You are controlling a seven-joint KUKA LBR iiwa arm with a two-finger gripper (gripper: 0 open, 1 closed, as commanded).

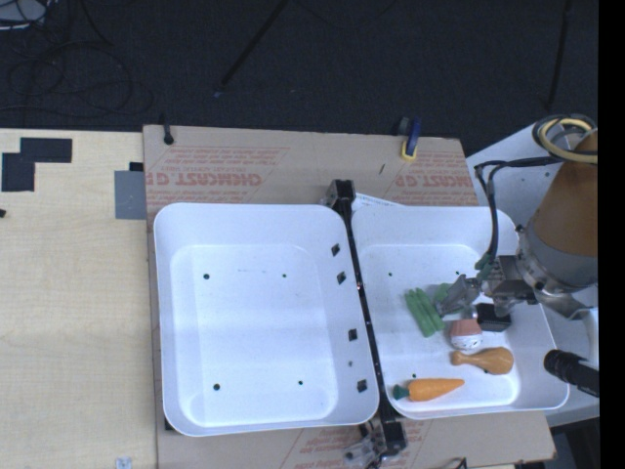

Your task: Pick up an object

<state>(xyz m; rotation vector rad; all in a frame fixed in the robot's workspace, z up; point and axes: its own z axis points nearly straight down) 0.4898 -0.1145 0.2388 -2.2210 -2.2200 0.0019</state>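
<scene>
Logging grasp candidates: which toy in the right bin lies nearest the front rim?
The orange carrot, lying flat by the right bin's front rim. The tan drumstick, round toy and green piece lie farther back.

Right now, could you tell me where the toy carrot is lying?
The toy carrot lies in the right bin, at its near edge, just below the tan drumstick-shaped toy.

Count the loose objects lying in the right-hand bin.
4: a green piece left of the gripper, a pinkish ball below it, a tan drumstick shape, and a carrot nearest the front. The arm may hide more.
</scene>
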